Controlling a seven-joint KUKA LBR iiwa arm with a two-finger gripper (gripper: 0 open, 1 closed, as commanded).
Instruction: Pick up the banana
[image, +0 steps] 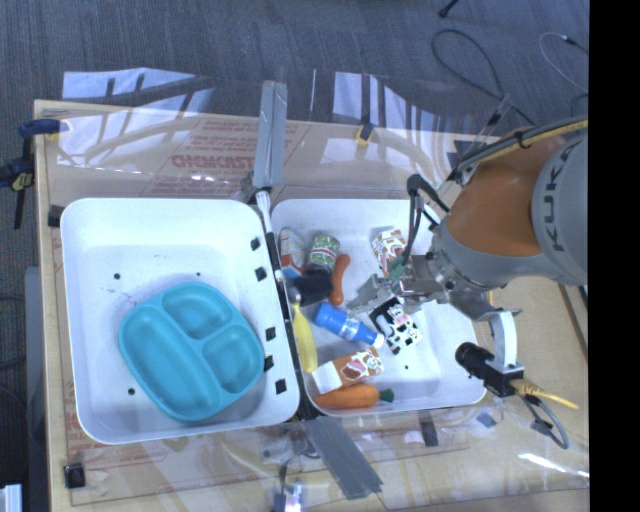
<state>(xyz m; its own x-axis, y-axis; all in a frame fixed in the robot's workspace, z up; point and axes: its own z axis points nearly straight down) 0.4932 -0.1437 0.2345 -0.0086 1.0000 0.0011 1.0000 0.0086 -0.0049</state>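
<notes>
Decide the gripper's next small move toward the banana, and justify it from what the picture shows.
Probably shift the gripper toward the bins' shared wall. The banana lies along the right bin's left wall, untouched, while the gripper hangs mid-bin over the blue bottle and cow-patterned carton.

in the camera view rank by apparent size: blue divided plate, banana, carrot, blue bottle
1. blue divided plate, by far the largest.
2. banana and carrot: too alike to rank, and the banana is partly hidden along the bin wall.
3. blue bottle, the smallest.
</notes>
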